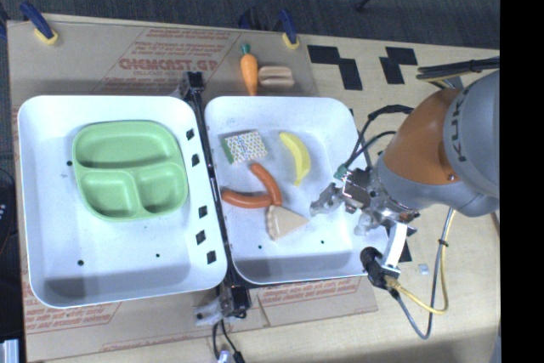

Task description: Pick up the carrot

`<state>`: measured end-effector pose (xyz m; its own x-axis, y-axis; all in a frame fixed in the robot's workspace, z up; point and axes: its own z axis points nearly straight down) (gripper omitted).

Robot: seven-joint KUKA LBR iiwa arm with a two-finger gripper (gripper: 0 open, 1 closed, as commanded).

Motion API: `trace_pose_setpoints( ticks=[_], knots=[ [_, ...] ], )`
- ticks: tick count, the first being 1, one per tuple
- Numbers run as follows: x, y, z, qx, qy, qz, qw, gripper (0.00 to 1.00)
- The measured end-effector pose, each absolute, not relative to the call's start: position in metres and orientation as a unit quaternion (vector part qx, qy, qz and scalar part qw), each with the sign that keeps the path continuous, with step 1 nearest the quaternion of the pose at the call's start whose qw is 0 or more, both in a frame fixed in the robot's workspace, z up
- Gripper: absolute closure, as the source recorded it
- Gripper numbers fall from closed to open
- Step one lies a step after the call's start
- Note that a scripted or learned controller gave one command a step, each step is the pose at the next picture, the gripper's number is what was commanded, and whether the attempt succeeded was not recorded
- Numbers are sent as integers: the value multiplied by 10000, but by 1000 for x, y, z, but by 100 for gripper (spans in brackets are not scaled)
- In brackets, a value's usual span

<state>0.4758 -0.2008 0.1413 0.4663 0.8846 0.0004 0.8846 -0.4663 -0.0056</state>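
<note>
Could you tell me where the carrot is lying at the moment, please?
The carrot lies outside the bins on the bench, just beyond the far rim of the right bin, beside a small bun-like piece.

You have a bench [127, 55] covered in brown cardboard sheeting printed with red lettering. Take the right white bin [340, 119] as your landmark. Touching its left wall sits the left white bin [34, 183], the two joined along a black strip. Just beyond the right bin's far rim, near its left corner, the carrot [248, 70] lies on the cardboard, green top pointing away from the bin. Right beside the carrot, to its right, rests a small toy bun sandwich [275, 78]. Farther right of that, black block-shaped markings [340, 64] show on the bench surface.
</note>
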Motion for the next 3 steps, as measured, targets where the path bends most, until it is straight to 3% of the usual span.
trace_pose_setpoints(
  ticks=[1,2,3],
  knots=[
    [546,-145,169,-7879,-6158,9,12,0],
    [585,-189,123,-6944,-7196,7,6,0],
    [657,-210,152,-7014,-7128,0,3,0]
  ],
)
